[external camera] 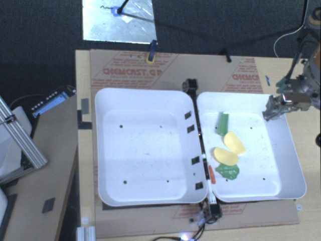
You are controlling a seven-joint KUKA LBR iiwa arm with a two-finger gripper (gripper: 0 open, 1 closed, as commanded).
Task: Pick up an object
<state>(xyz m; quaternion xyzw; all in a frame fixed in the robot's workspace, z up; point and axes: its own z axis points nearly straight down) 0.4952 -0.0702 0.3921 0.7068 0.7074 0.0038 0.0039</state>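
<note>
The left bin (145, 149) sat bare of anything I could take. In the right bin (281, 154), near its left wall, lay a green block (222, 124), two yellow pieces (233, 142) touching, and a green scrap (228, 172). My gripper (273, 112) hung over the far right rim, holding nothing; I could not tell how my fingers stood. I judged the green block easiest, lying apart. The cardboard (133, 70) beneath read "CHEMCAST GP".

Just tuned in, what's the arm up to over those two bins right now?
The gripper is at the upper right edge of the right bin, holding nothing visible. The objects sit apart from it near that bin's left side: a green block, two yellow pieces, a green leafy piece and a small orange piece.
</note>
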